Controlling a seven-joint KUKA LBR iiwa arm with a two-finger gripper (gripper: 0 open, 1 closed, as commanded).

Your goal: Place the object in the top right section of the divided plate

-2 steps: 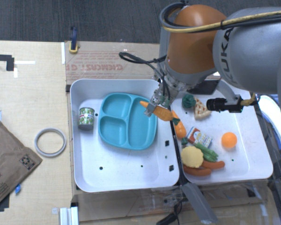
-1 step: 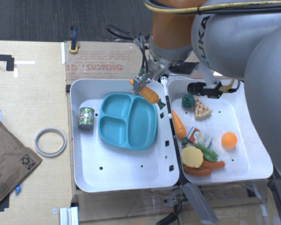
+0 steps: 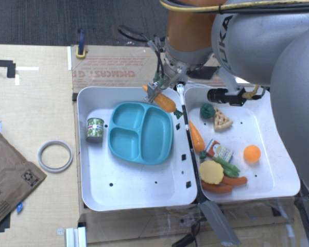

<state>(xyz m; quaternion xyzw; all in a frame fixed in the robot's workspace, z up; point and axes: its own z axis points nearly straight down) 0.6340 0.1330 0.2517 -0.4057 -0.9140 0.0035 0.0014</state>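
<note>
So my pincer (image 3: 155, 89) is hovering at about 1 o'clock off the teal divided plate (image 3: 140, 133), and there's an orange sausage-shaped toy (image 3: 164, 103) right under the tips; looks pinched at its upper end, so I'd call it grasped, though the angle isn't great. The toy hangs just over the plate's upper right rim, not resting in the section yet. My read: pickup done, carry nearly done, what's left is nudging toward 7 o'clock over that top right section and letting go. Count for the left bin (image 3: 92, 189): one plate with three sections, one small green-labelled can (image 3: 95, 129) at its 9 o'clock. Right bin (image 3: 283, 184): one carrot (image 3: 196, 136), one dark green bit (image 3: 207, 110), one pizza slice (image 3: 222, 120), one orange ball (image 3: 252, 154), one little carton (image 3: 219, 150), one yellow corn-ish piece (image 3: 211, 172), one green pod (image 3: 227, 165), two red sausages (image 3: 224, 184). One tape ring (image 3: 55, 155) out on the bench.
</note>
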